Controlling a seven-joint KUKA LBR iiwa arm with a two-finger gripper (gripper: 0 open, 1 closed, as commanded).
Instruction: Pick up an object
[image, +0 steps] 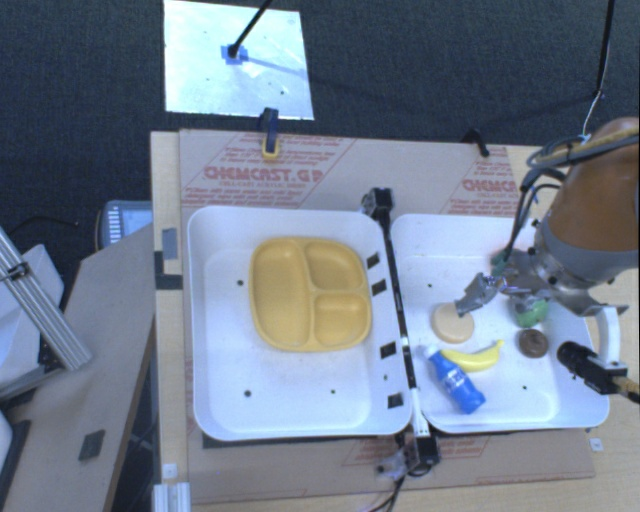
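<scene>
In the right bin (520, 400) lie a round tan disc (452, 324), a yellow banana (473, 355), a blue bottle (457, 380), a small brown round piece (533, 343) and a green object (530, 311) partly under the arm. My gripper (484, 294) hangs low over the bin's middle, just up and right of the tan disc, with its tip close to the disc's edge. The wrist's grey body hides much of the gripper. I see nothing held in it.
The left bin (220, 400) holds a yellow divided plate (308, 293). A black divider with clips (393, 310) runs between the bins. The arm's orange band (600, 195) and cables overhang the right bin's far right corner. A black fitting (590, 367) sits over that bin's right rim.
</scene>
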